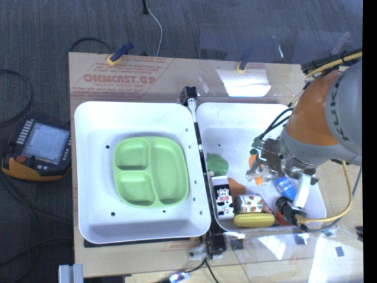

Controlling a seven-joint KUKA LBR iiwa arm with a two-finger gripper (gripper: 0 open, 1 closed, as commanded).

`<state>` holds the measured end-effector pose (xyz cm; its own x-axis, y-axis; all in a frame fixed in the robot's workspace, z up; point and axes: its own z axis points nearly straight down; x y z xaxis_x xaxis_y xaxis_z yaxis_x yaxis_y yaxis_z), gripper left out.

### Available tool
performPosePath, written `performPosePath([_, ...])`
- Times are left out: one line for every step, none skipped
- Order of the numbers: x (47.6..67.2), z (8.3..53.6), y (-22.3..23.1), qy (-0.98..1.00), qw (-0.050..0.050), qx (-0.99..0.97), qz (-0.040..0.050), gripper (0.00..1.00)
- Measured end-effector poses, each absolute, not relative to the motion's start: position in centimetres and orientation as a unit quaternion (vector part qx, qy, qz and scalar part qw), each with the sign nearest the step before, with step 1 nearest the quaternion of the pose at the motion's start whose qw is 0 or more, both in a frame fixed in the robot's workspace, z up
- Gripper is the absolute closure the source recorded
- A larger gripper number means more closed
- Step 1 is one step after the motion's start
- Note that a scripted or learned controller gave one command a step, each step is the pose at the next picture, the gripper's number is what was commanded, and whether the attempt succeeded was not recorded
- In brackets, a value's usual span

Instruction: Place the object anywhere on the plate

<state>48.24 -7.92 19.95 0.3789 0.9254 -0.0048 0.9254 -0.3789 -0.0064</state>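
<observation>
From my remote seat I start far to the left of the end effector (259, 173), where a teach pendant (36, 149) lies on the carpet beside the tabletop (118, 75). Next comes the left bin (88, 217), well apart from the end effector, and in it the green plate (151, 171), three compartments, nothing on it. Crossing the divider, the right bin (230, 119) holds the clutter: a green lump (217, 163) just left of the end effector, a black-and-white dice-like block (222, 199) and an orange piece (237, 187) below-left of it, a spotted white block (250, 203) and a yellow banana-shaped toy (254, 219) below it, a blue item (285, 187) to its right. The end effector sits low among these, under the orange-banded wrist (315, 114); I cannot tell how it stands or whether it has anything. I judge this the picking step, with no object on the plate yet. The next move calls for a confirmed grasp, a lift over the bin walls, then travel left to the plate. The crowded toys and the divider stand in the way.
</observation>
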Motion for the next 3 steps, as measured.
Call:
performPosePath([48.4, 24.3, 0.9, -0.537, 0.002, -0.844, 0.0011, 1.0])
performPosePath([50.7, 24.8, 9.7, -0.536, 0.002, -0.844, 0.003, 1.0])
performPosePath([50.7, 24.8, 9.4, -0.534, 0.0, -0.845, 0.0038, 0.0])
